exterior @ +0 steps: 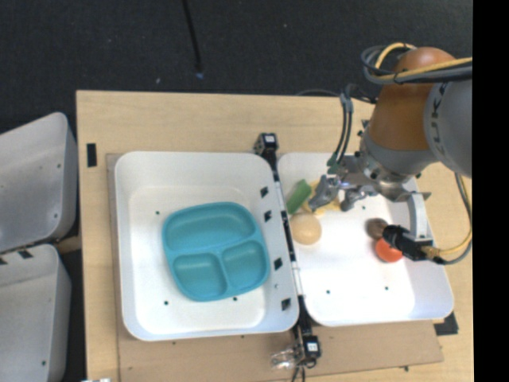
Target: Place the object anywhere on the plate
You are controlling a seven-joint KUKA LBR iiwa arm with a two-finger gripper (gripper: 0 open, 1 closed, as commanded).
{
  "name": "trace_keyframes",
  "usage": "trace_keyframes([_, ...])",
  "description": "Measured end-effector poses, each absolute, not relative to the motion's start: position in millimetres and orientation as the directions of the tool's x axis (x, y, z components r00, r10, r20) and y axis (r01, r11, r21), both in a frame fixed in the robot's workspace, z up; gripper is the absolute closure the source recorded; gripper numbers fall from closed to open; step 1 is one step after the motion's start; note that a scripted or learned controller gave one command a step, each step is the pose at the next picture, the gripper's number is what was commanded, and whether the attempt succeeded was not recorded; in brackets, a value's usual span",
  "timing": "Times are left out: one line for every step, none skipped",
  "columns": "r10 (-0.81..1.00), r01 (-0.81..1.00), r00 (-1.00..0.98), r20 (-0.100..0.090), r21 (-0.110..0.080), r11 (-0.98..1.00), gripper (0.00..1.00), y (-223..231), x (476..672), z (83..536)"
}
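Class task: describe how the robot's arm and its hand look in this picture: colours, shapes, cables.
The arm is a thick grey rounded body with a glossy orange band above the wrist. Yellow and black cables loop over its top, and a thin dark cable hangs beside it. The hand is a small dark metallic assembly.

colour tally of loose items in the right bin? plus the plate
Green: 1, green item
Beige: 1, round beige item
Brown: 1, small brown item
Orange: 1, orange item
Teal: 1, plate, left bin
Total: 5

Single fixed camera above bench (199,122), slanted downward, both bins (131,213) framed
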State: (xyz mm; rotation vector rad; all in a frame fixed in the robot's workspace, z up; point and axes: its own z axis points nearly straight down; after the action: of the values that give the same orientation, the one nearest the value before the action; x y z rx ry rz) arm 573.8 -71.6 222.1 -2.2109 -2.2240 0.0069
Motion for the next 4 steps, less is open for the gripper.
trace_keyframes([1.0,1.0,-0.006,0.001,-0.006,0.006,1.0,-29,556.6,215])
trace_keyframes([1.0,1.0,-0.008,0.002,-0.006,0.008,1.0,16,537.9,231])
trace_keyframes([1.0,1.0,-0.008,0.0,-0.007,0.008,1.0,72,521.4,225])
trace_keyframes([1.0,1.0,-0.007,0.0,-0.004,0.007,1.0,105,514.0,238])
